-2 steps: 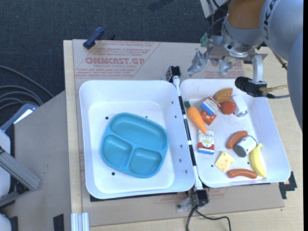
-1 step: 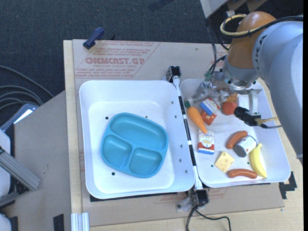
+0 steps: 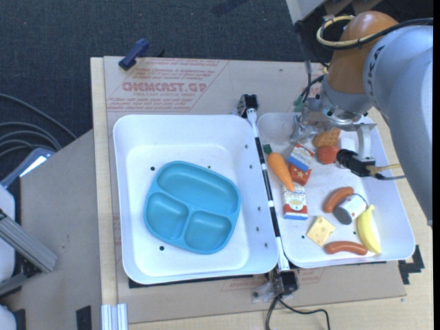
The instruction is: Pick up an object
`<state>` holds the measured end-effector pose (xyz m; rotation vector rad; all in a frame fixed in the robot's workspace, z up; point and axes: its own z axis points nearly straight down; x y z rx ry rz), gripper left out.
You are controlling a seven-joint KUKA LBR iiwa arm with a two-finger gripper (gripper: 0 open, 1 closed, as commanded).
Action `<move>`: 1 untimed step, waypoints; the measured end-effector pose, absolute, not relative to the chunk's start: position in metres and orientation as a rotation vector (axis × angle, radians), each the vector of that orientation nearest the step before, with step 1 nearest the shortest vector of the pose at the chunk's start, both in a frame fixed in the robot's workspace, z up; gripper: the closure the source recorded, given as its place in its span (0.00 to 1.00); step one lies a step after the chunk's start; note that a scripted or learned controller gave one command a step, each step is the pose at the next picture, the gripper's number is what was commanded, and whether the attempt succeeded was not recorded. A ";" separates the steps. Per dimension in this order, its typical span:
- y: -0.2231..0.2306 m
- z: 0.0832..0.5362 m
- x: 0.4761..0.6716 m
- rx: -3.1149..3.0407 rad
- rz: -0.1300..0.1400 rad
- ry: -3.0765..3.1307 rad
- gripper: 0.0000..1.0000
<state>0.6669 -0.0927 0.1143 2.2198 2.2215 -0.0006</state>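
The gripper (image 3: pixel 309 135) hangs low over the far end of the right bin (image 3: pixel 402 212), under the orange band (image 3: pixel 357 36) of the arm. Whether it is released or clenched I cannot tell; nothing visible sits in its grasp.

Candidates for the pick all lie in the right bin. The carrot (image 3: pixel 280 170) lies just left of the gripper, near the divider, with a red-and-blue packet (image 3: pixel 300 169) touching it. An orange lump (image 3: pixel 328 137) and a red tomato (image 3: pixel 327 154) sit just right of the gripper.

Risks, as I judge them: the items near the gripper crowd together, so a descent could land between carrot and packet and push both aside instead of closing on either. The carrot tapers and looks smooth, so it may squirt out of a pinch. Reaching so near the bin's far wall, the tool could clip the rim.

Count: two bins; one blue tray (image 3: pixel 192 207), alone in the left bin (image 3: pixel 127 184); one carrot; one packet; one small carton (image 3: pixel 295 203); one cheese wedge (image 3: pixel 320 231); two sausages (image 3: pixel 337 198) (image 3: pixel 346 248); one banana (image 3: pixel 369 229); one tomato; one orange lump; one grey-and-white piece (image 3: pixel 348 210) beside the banana
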 end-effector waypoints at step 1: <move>-0.093 0.114 0.667 2.220 -0.001 2.222 0.00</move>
